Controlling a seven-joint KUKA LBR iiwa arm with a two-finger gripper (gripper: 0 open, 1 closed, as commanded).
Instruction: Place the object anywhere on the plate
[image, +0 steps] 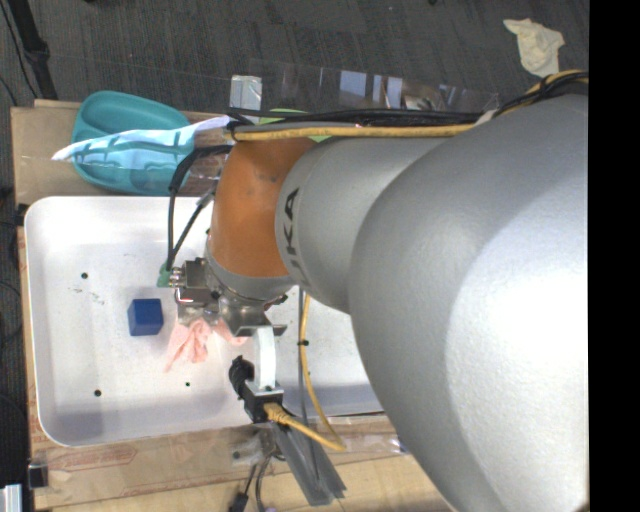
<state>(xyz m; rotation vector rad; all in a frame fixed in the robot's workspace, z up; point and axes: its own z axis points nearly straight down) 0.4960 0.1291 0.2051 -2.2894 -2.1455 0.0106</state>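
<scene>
A small blue cube (145, 317) lies in the left white bin (70, 250), towards its middle. Just right of the cube, a pale pink, crumpled-looking object (190, 345) lies on the bin floor. My gripper (207, 315) hangs directly over the pink object's upper edge, under the orange wrist band (250, 220), and part of that object is hidden by it. The cube sits apart from the gripper, a short way to its left. The large grey arm (450, 280) covers the right side of the scene.
A teal container with a white-and-teal patterned cloth (130, 145) rests beyond the bin's far left corner. Black and yellow cables (300, 380) trail from the wrist down over the bin's front rim. The bench's wooden edge (150, 455) runs along the front.
</scene>
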